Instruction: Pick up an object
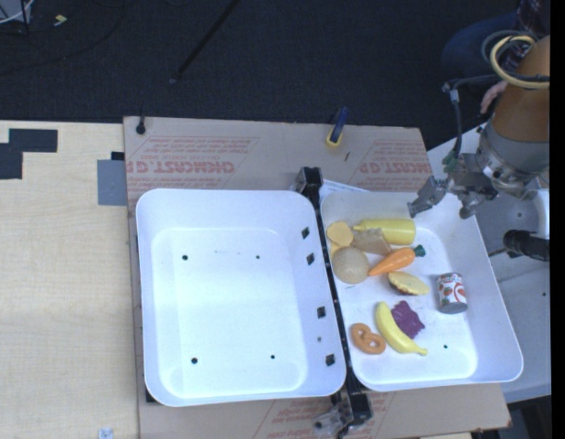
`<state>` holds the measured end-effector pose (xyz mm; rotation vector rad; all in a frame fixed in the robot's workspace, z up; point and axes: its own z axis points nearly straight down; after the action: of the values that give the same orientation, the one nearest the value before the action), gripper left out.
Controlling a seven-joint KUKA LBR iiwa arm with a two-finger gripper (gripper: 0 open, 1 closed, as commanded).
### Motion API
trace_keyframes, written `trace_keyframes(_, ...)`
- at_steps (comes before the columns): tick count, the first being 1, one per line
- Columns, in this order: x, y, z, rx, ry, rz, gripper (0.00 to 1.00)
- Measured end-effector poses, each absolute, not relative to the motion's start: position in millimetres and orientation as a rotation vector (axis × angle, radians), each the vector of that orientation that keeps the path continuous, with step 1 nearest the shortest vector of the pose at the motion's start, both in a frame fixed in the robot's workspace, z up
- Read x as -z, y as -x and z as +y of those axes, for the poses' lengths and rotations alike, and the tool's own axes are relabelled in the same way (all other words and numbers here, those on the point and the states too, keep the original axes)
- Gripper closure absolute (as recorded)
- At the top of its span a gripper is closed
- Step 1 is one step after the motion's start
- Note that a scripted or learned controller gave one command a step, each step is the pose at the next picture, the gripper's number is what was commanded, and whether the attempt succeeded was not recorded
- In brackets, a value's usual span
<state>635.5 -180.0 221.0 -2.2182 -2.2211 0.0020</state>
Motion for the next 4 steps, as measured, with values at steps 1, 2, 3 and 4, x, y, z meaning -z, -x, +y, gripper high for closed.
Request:
trace_keyframes(1, -99, -639.5, -127, -0.017, 2.207, -2.210, 0.00)
trace_keyframes(2, -92, -641.9, -98, -0.013, 2.223, -2.215, 0.00)
trace_keyframes(3, -90, -642.0, -91, -0.024, 2.231, -2.216, 0.00)
trace_keyframes(4, -90, -641.9, -93, -0.020, 2.227, -2.214, 0.00)
